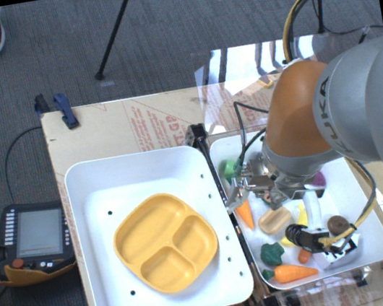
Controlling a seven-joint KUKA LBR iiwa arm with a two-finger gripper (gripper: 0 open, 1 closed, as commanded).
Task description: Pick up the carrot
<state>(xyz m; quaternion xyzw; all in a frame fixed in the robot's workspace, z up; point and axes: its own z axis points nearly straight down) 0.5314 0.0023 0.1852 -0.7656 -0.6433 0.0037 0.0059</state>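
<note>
Two bins sit side by side on the bench (pixel 135 125). The left bin (pixel 90 203) holds a divided plate (pixel 165 243) near its middle. The right bin (pixel 371 238) holds the small items: a carrot (pixel 295 272) lies along its near edge, a broccoli (pixel 271 252) just behind it, a bread piece (pixel 275 220) farther back, and a second carrot (pixel 245 214) by the left wall. The arm (pixel 317 115) hangs over this bin from the right. A pendant (pixel 34 241) lies on the floor left of the bench.

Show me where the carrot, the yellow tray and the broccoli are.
carrot (pixel 295 272), camera view, middle of its orange body.
yellow tray (pixel 165 243), camera view, central divider.
broccoli (pixel 271 252), camera view, its green top.
</note>
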